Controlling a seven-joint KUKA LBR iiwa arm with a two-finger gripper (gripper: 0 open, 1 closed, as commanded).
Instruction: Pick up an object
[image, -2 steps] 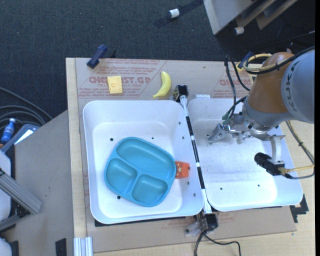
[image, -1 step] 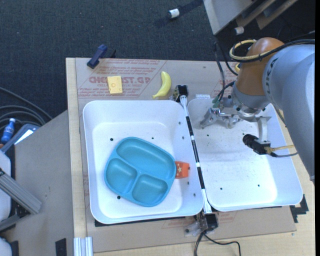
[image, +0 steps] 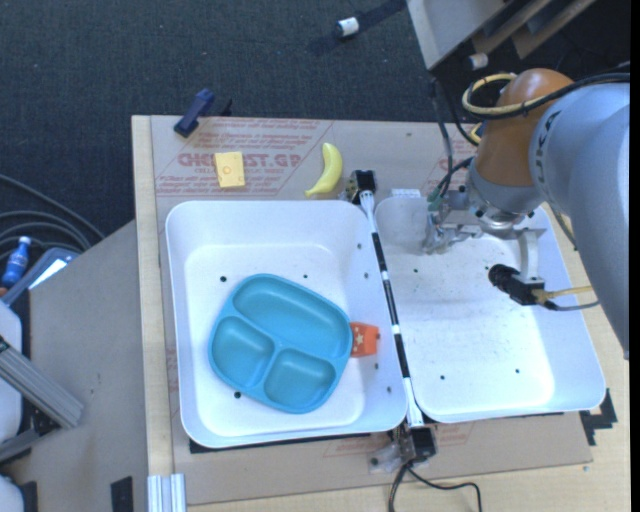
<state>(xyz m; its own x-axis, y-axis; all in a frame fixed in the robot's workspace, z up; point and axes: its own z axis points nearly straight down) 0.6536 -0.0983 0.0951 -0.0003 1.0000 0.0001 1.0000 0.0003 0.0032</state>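
A blue divided plate (image: 282, 342) lies in the left bin (image: 200, 240). A small orange object (image: 365, 340) rests against the plate's right edge, near the wall between the bins. My gripper (image: 436, 238) is low over the far left part of the right bin (image: 490, 390), reaching in from the right. A pale, translucent thing (image: 399, 213) sits just left of the gripper in that bin's far corner; what it is stays unclear. I see nothing gripped.
A yellow banana (image: 326, 170) and a small yellow square (image: 229, 171) lie on the cardboard bench behind the left bin. A dark blue object (image: 194, 111) sits at the bench's far left corner.
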